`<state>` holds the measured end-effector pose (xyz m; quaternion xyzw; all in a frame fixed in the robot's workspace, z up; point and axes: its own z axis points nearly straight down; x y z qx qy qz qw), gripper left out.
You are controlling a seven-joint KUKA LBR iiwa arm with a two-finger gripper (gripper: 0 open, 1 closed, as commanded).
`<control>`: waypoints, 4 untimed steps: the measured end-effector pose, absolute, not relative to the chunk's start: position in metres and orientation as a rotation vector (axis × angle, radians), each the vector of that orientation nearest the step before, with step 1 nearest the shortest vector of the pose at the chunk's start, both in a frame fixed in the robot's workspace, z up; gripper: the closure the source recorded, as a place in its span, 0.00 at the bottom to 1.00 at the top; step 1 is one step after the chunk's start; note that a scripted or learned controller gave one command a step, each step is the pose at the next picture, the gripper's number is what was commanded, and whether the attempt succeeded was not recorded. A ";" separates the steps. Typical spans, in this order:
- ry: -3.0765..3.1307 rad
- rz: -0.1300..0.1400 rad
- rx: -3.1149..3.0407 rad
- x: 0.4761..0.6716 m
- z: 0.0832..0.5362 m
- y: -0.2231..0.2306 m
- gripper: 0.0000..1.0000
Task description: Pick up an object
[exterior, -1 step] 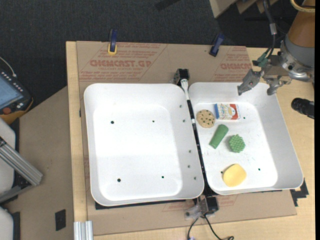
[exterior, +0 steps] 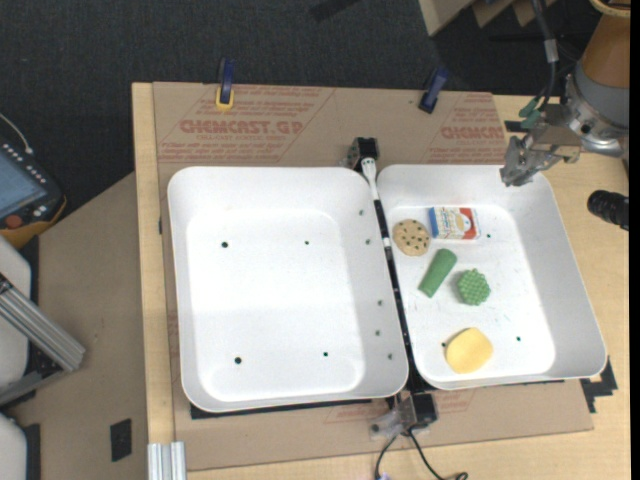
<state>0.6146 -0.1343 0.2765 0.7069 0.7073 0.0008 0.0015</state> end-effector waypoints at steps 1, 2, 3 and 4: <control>2.231 -0.003 2.221 0.561 0.263 -0.072 1.00; 2.229 0.011 2.208 0.543 0.338 0.008 1.00; 2.232 -0.002 2.217 0.505 0.328 0.061 1.00; 2.218 -0.007 2.229 0.478 0.312 0.019 1.00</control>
